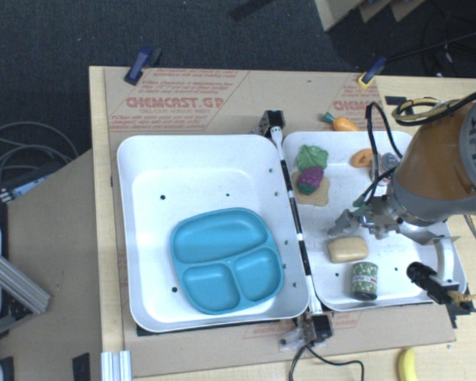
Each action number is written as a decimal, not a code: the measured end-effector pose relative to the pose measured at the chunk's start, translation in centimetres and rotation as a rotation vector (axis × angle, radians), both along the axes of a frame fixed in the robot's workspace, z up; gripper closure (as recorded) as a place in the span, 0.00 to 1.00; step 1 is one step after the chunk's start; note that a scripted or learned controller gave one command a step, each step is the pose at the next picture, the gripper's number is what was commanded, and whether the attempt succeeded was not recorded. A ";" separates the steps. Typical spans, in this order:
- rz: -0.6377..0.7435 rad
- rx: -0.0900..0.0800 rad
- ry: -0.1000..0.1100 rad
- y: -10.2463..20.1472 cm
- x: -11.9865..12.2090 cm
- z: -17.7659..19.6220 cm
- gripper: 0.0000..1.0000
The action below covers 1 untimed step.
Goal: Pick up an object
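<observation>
The grey arm with its orange band enters from the right of the frame and hangs over the right white bin [397, 290]. Its metal claw [358, 219] sits near the bin's middle; whether it is spread or pressed together cannot be told, and nothing is seen between its tips. Just below it lies a smooth tan soap-like block [347, 249], and lower still a small green-labelled can [365, 280] stands upright. Toward the bin's upper left, a leafy green piece [312, 156] and a knobbly purple piece [309, 180] rest on a beige slab. The left bin [143, 165] holds a glossy blue three-compartment plastic tray [226, 259]. The worktop [182, 101] is printed cardboard.
</observation>
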State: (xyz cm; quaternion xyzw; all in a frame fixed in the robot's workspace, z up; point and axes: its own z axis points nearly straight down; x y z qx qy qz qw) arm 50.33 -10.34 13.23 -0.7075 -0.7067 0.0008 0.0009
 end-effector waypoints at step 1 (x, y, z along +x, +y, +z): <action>0.001 0.001 -0.001 1.2 -0.9 -4.8 0.00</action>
